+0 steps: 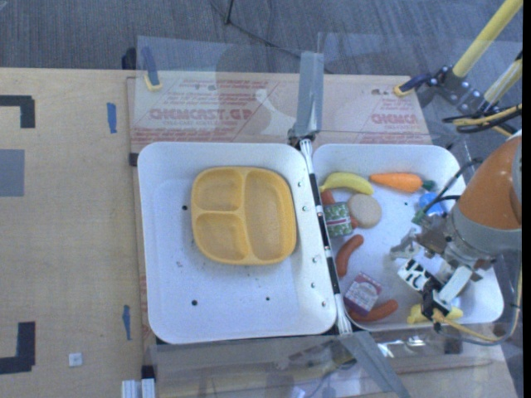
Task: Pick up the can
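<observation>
Overhead, the arm (489,206) is reaching into the right bin (489,305), its jaws (431,276) hanging low; their opening cannot be told. The can (337,220) is lying well left of the jaws, against the bin divider, beside a banana (348,182) and sausage (348,254). A yellow tray (244,215) is sitting further left.

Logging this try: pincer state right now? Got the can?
Pincer: over the right bin, open or shut cannot be told. Can lies apart from it, by the divider.
</observation>
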Robot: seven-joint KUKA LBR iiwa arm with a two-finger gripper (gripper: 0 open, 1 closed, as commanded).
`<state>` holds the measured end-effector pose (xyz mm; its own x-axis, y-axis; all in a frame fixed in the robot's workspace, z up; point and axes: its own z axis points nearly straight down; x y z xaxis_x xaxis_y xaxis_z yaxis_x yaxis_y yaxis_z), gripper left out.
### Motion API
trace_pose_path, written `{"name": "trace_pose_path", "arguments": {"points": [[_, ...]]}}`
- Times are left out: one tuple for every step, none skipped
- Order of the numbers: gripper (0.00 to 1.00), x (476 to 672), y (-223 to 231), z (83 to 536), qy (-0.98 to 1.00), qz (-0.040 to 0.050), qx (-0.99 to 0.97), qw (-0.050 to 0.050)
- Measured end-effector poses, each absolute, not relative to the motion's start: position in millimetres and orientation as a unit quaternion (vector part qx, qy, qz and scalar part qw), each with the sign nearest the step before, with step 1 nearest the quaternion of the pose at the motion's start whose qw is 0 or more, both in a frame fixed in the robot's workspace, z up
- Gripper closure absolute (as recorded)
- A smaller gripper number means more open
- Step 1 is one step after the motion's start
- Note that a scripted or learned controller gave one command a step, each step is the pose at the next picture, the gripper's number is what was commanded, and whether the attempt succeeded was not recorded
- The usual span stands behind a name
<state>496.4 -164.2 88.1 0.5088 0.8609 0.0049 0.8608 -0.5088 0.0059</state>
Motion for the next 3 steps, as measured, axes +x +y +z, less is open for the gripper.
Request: {"name": "trace_pose_path", "arguments": {"points": [[1.0, 498.1, -167, 99, 0.493, 0.0057, 0.87, 0.005], [1.0, 553.4, -186, 167, 0.467, -0.0003, 0.884, 0.0], [1.0, 590.2, -140, 270, 0.426, -0.0003, 0.904, 0.0]]}}
